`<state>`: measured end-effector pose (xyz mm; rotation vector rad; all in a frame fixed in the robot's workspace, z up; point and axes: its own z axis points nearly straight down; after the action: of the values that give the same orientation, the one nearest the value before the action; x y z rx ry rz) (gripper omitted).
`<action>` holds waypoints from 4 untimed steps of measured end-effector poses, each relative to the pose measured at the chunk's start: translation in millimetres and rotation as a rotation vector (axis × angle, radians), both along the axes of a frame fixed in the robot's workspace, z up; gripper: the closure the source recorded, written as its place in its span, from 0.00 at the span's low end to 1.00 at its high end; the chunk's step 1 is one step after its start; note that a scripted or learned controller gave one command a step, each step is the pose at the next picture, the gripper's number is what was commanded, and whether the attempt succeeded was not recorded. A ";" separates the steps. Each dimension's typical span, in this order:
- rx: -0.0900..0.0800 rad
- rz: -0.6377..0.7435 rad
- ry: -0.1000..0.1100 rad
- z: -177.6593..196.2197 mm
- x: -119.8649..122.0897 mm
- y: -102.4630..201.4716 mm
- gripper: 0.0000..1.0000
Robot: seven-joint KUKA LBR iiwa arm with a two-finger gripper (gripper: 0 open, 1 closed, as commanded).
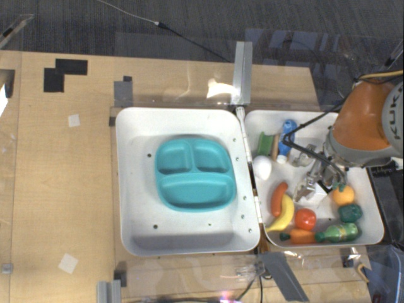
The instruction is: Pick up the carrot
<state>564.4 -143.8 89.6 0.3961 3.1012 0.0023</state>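
The carrot (302, 236) is a short orange piece with a dark green end, lying flat at the front of the right bin (372, 226). It sits just below a red tomato (305, 218) and beside the tip of a yellow banana (284, 214). My gripper (309, 188) hangs over the middle of the right bin, behind the tomato and well back from the carrot. Nothing is visibly held in it.
The right bin also holds a red-orange oblong piece (278, 197), a white egg (262, 167), a blue bottle (288, 131), a green block (265, 144), an orange fruit (343, 196), a dark green vegetable (349, 213) and a green bottle (338, 232). The left bin (136, 232) holds a teal divided tray (192, 172).
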 end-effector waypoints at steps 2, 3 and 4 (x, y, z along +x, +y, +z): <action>-0.010 0.489 0.001 -0.2 88.1 -61.5 0.00; -0.008 0.569 0.007 -1.4 12.9 -62.8 0.00; -0.013 0.878 0.004 -1.1 -0.3 -61.3 0.00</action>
<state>564.1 -205.1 88.5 -0.9615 2.9794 -0.0083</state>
